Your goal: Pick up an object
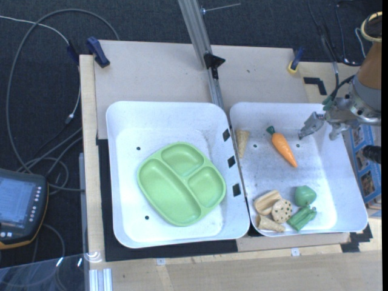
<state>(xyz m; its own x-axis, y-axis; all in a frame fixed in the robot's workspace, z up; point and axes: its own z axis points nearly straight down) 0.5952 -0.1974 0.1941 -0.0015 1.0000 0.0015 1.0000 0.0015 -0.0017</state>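
Note:
In the right bin (330, 180), an orange carrot (283, 148) with a green top lies near the back, tilted. My gripper (322, 128) hangs over the bin's back right part, just to the right of the carrot and apart from it. Its fingers (310, 126) stand open with nothing between them. Clustered at the bin's front are a green pepper (305, 194), a green vegetable piece (301, 217), a round speckled cookie (280, 211) and tan bread pieces (267, 201). A pale cone (242, 142) lies against the bin's left wall.
The left bin (121, 132) holds a green divided plate (182, 182). A metal pole (197, 23) slants in from the top and ends between the bins. Blue clamps (97, 51) sit on the bench's back edge. A tablet (18, 205) lies at far left.

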